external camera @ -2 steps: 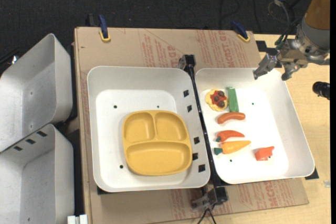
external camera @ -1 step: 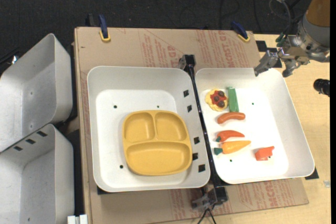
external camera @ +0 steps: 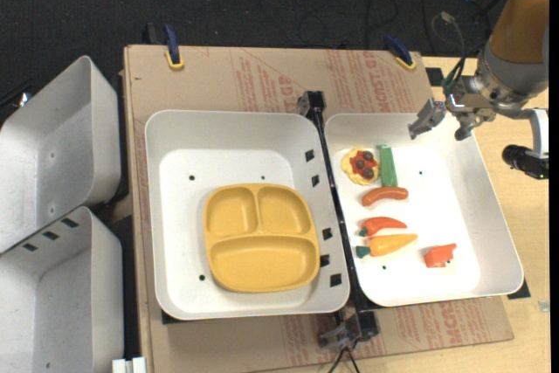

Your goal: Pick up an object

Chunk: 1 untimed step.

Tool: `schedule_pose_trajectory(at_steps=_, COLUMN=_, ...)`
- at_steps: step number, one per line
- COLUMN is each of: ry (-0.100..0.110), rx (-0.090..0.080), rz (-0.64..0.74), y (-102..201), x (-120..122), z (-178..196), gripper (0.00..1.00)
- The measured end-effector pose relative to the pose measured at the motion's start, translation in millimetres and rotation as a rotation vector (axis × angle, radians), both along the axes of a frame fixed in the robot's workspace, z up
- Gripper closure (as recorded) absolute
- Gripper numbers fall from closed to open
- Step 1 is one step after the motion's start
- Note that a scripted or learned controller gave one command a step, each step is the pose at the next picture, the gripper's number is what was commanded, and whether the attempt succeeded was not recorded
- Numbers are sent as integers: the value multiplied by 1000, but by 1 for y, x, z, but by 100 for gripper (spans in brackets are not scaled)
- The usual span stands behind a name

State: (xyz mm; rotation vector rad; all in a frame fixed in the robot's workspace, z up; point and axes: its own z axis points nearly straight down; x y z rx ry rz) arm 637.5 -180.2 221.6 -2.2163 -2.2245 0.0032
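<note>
The pincer (external camera: pixel 444 123) hangs over the far right corner of the right bin (external camera: pixel 489 188), fingers spread wide and holding nothing. The toy food lies nearer the camera and to the left of it: a small pizza (external camera: pixel 360 165) touching a green block (external camera: pixel 387 166), then a sausage (external camera: pixel 384 196), its long axis running across the bin. Nearer the camera again sit a red pepper (external camera: pixel 382 225), a carrot (external camera: pixel 389 245) and an orange piece (external camera: pixel 439 255). The yellow tray (external camera: pixel 259 238) fills the left bin (external camera: pixel 175 188). No obstacle looks likely; only the crowding could spoil a grasp.

Your arm (external camera: pixel 515 31) shows an orange band above a grey wrist, ending in a dark two-finger gripper (external camera: pixel 445 123).
</note>
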Motion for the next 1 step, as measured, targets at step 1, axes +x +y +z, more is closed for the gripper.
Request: schedule_pose_trajectory(at_steps=1, ry=2, rx=1, rz=-5, y=-5, x=0, z=-62, gripper=0)
